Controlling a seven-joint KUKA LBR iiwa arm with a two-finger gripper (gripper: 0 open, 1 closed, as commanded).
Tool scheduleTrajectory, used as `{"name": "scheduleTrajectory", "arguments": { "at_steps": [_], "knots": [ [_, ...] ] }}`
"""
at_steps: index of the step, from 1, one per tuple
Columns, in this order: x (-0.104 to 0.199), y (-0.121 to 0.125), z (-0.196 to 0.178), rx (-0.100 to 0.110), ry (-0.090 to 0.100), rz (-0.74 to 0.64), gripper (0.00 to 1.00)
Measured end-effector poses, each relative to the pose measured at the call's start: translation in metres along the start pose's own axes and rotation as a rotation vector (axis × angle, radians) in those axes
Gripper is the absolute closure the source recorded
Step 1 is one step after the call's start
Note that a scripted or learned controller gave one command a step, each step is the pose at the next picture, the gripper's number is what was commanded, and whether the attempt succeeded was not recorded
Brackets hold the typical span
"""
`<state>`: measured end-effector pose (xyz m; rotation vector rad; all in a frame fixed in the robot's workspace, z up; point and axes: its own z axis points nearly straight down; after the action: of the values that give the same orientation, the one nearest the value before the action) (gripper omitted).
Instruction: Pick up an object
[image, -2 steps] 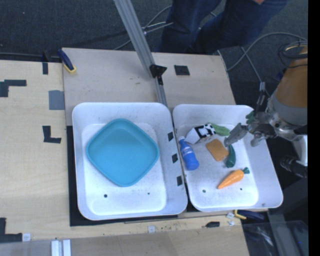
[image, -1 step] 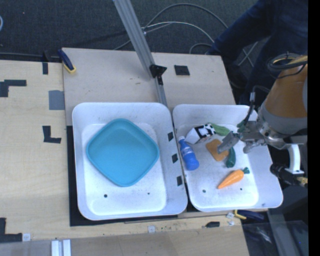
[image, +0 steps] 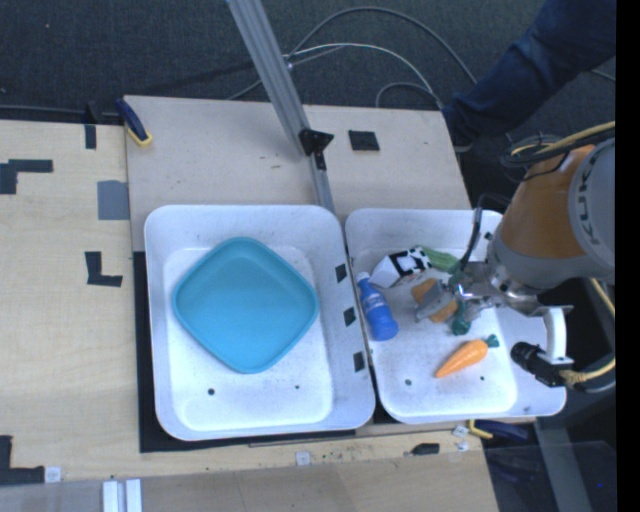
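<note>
The right bin (image: 430, 400) holds several small objects. A blue bottle (image: 377, 309) lies near its left wall, and a white and black item (image: 403, 264) sits beside a green piece (image: 440, 261) toward the back. An orange carrot (image: 464, 356) lies toward the front right. My gripper (image: 452, 305) is low in this bin, right over a small brown-orange object (image: 427, 291) and a teal piece (image: 462, 323). The gripper body hides how it meets them. The carrot lies just in front of the gripper, apart from it.
The left bin (image: 160, 240) holds a large blue square plate (image: 245, 303). A slanted metal pole (image: 285, 90) runs from the top down to the bins' shared wall. Cables lie on the floor behind the bench. The arm's orange band (image: 545, 215) overhangs the right bin's right side.
</note>
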<state>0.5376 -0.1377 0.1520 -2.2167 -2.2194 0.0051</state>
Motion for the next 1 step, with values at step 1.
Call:
{"name": "scheduleTrajectory", "arguments": {
  "at_steps": [1],
  "knots": [
    [0.0026, -0.0106, 0.0559, 0.0, 0.0, 0.001, 0.0]
  ]
}}
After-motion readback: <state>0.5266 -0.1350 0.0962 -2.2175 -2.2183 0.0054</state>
